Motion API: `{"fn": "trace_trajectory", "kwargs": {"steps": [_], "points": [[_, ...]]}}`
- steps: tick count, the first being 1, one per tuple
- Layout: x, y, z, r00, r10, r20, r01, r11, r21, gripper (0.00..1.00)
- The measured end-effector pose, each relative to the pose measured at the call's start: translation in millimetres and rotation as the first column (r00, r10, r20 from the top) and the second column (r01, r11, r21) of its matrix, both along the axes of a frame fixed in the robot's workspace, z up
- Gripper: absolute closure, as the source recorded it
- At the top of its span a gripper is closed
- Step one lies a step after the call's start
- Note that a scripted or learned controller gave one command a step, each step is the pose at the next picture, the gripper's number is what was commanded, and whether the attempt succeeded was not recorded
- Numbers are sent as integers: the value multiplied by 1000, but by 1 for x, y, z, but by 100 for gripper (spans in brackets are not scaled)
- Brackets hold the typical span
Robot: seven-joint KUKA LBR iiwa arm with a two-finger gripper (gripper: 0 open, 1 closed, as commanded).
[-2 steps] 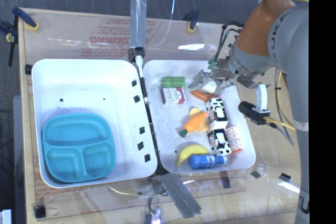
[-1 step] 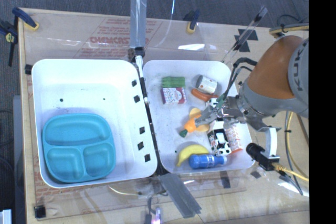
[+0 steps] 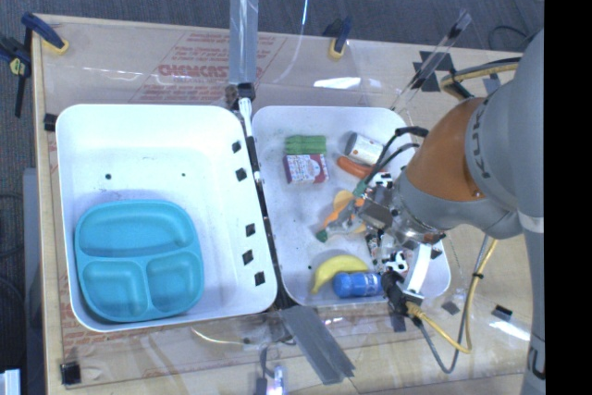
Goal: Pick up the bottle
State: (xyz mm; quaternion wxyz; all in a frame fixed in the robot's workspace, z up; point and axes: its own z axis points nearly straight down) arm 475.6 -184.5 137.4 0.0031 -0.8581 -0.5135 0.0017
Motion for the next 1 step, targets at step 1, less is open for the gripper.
{"fn": "trace_trajectory", "kwargs": {"steps": [1], "points": [[2,-18,101,989,-147,4,147,989,-2,0]]}}
